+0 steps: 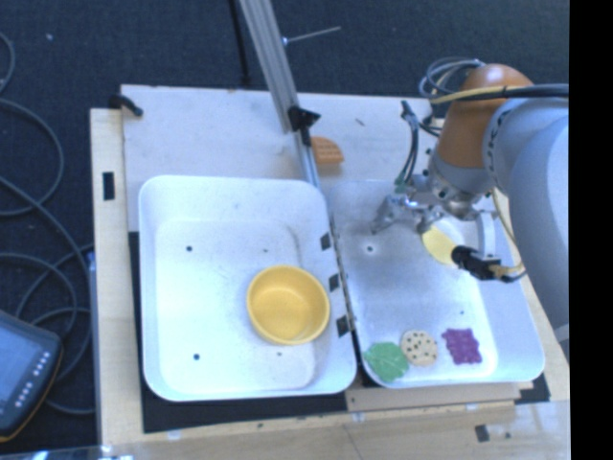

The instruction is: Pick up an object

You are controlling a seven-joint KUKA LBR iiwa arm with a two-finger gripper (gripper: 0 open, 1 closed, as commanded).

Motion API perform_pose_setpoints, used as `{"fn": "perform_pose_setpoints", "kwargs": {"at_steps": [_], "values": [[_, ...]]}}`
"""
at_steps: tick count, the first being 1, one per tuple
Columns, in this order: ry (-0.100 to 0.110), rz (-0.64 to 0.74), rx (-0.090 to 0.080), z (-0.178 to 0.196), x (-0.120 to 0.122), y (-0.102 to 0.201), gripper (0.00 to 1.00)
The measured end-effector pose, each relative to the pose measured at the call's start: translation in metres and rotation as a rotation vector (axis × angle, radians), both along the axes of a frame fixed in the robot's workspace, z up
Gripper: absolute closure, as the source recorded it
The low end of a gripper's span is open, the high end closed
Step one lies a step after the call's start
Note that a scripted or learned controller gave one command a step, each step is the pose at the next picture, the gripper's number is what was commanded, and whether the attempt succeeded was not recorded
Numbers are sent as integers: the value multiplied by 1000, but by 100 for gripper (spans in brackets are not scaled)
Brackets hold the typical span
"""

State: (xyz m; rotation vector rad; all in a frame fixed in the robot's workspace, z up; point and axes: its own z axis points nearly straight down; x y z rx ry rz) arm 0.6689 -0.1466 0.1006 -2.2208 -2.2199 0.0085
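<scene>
Roughly, as things stand:

Arm: grey w/ orange band [476, 113], reaching in from the right, wrist bent down over the far part of the right bin [508, 338].

Gripper [436, 226]: low over that bin's far right area, right by a yellow piece [439, 245]. Can't tell how wide it stands or whether it has hold of anything; wrist and cables hide that part.

Yellow piece: pale, roundish, lying just below the wrist, partly covered by it. Likeliest pick target, judging by where the arm sits. Touching the gripper or only beside it: can't tell.

Other candidates, right bin: green piece [386, 359], round tan cookie w/ dark spots [418, 347], purple piece [463, 345], all in a row along the near edge, green and cookie touching or nearly so, purple a bit apart. All well apart from the gripper.

Left bin [172, 257]: yellow bowl [287, 303] upright, near the middle-right.

Outside bins: orange thing [327, 151] on the bench behind, beside a slanted metal rail [273, 56].

Risks, my guess:
- yellow piece looks flat and low, so a close may skim over it & come up w/ nothing.
- off-centre approach could nudge it sideways toward the bin wall.
- dangling cable w/ black plug [476, 260] hangs close to the piece; could drag or flick it on lift.
</scene>
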Motion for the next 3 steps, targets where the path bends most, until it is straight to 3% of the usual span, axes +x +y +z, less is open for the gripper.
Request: {"fn": "perform_pose_setpoints", "kwargs": {"at_steps": [1,3], "values": [[-10,-1,0,16,3,-1,100],[-13,3,2,131,13,2,100]]}}
